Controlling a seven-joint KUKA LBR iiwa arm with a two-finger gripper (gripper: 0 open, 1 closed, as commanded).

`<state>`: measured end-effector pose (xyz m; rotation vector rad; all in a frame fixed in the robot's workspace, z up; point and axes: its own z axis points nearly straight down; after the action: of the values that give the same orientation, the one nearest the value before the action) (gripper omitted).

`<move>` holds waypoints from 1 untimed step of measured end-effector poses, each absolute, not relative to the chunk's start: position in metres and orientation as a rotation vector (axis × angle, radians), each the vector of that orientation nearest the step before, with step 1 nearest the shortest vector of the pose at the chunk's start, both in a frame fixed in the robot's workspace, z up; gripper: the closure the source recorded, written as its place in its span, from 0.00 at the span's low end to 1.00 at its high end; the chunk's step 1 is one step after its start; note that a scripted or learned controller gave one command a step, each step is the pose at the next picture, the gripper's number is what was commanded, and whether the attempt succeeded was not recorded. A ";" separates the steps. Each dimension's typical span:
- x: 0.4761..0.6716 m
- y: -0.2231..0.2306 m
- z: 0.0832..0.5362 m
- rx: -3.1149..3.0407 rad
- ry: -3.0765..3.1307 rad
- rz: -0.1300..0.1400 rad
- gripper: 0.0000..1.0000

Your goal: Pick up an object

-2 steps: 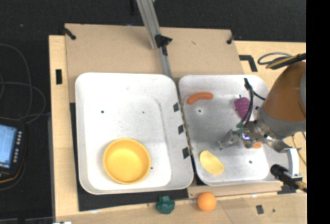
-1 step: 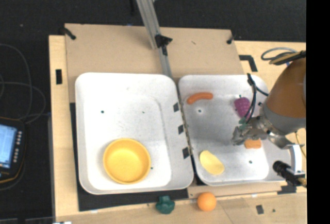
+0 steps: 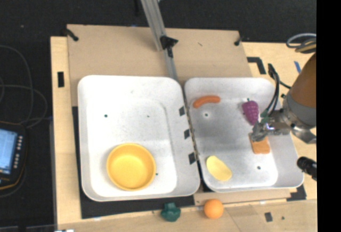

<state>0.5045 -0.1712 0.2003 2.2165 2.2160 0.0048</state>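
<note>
Small flat orange block (image 3: 260,146), squarish, no clear long axis, in right bin (image 3: 234,183). Directly under gripper (image 3: 261,130); finger state impossible to tell.

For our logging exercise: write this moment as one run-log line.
end effector: right bin, over orange block | purple item: beside it | yellow bowl: left bin | grasp: not shown

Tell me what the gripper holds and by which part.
It cannot be told: the gripper sits right above the orange block in the right bin, hiding any contact.
</note>
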 end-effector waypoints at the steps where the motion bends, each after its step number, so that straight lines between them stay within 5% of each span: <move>1: 0.507 -0.173 0.248 2.213 2.220 0.005 1.00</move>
<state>0.5066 -0.1727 0.2477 2.2126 2.2197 0.0055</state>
